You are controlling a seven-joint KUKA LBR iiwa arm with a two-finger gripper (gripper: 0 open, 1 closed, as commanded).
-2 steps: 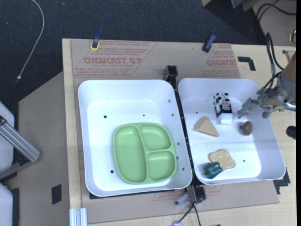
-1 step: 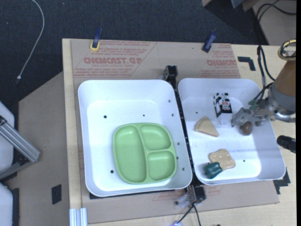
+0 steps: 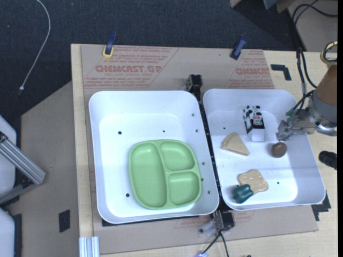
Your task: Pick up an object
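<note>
The gripper (image 3: 286, 128) hangs over the right edge of the right bin (image 3: 305, 194), just above and to the right of a small brown round piece (image 3: 278, 150); whether the jaws are open or closed cannot be told from this slanted look, and nothing shows between them. That brown piece is the likeliest thing to pick, judging by how near it lies. The risk I see is that it is small, round and low, so the jaws could close over its top and squirt it aside, or nudge it toward the bin wall to its right, where there is little room. Left of the brown piece, near it, stands a black-and-white carton (image 3: 254, 121), which could be knocked over by a wide approach. Further left of the brown piece lies a tan wedge (image 3: 235, 144), and below it a tan biscuit-like piece (image 3: 253, 180) touching a teal object (image 3: 242, 193). Well apart, the left bin (image 3: 102, 143) holds a green divided tray (image 3: 164, 173), out of the way on the bench (image 3: 83, 63)
</note>
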